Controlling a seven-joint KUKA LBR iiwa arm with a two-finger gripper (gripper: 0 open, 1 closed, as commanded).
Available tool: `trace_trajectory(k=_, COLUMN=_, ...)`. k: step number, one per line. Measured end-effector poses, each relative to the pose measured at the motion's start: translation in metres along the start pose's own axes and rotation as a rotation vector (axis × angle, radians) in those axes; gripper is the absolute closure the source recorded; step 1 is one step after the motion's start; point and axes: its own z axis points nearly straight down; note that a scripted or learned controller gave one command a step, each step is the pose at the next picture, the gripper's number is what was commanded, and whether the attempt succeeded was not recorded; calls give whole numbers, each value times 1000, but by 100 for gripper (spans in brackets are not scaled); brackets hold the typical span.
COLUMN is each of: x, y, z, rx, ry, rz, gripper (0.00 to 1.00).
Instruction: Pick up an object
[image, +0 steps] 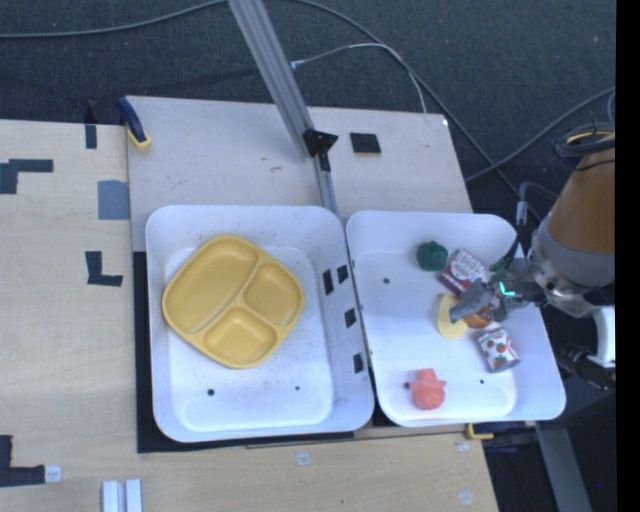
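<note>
Bench (60, 300) carries two white bins. Left bin (170, 400) holds yellow divided tray (233, 299). Right bin (400, 250) holds green lump (432, 255), patterned packet (467, 266), yellow disc (447, 319), second patterned packet (497, 349), red-orange toy (428, 390). Arm (580, 230) reaches in from right. Pincer (470, 308) low over yellow disc beside orange item; finger state: cannot tell.
</note>
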Motion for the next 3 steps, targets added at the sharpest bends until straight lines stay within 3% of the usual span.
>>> trace_trajectory(k=1, x=0, y=0, z=-1, rx=-2, ry=0, rz=0, gripper=0)
trace_trajectory(k=2, x=4, y=7, z=60, rx=3, ry=1, rz=0, gripper=0)
trace_trajectory(k=3, x=-3, y=-1, z=117, rx=3, ry=0, rz=1, gripper=0)
